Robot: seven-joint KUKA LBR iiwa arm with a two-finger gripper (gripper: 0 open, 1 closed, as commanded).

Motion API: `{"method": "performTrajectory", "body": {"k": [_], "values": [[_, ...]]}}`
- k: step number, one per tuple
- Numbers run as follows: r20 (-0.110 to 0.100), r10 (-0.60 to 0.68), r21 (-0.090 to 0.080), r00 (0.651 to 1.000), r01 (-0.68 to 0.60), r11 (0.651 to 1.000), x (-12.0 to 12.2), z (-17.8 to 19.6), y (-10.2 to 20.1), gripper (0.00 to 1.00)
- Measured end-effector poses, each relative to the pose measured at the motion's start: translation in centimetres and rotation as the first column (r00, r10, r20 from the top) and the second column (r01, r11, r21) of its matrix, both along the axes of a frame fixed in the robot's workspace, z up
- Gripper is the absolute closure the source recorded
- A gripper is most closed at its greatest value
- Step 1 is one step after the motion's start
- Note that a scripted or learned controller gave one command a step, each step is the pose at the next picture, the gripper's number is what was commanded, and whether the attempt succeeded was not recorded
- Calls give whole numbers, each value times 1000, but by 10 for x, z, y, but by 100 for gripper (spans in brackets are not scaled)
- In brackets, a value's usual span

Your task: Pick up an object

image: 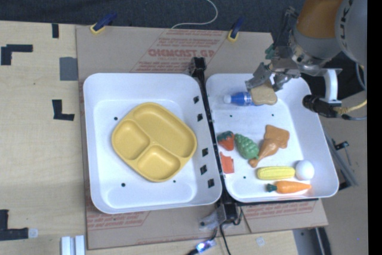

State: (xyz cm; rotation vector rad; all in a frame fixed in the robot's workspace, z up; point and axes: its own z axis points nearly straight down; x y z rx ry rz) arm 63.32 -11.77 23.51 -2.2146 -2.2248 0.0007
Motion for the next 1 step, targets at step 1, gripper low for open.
{"method": "performTrajectory", "body": {"k": [1], "values": [[-1, 1, 0, 1000, -1, 1000, -31, 2, 48, 100]]}}
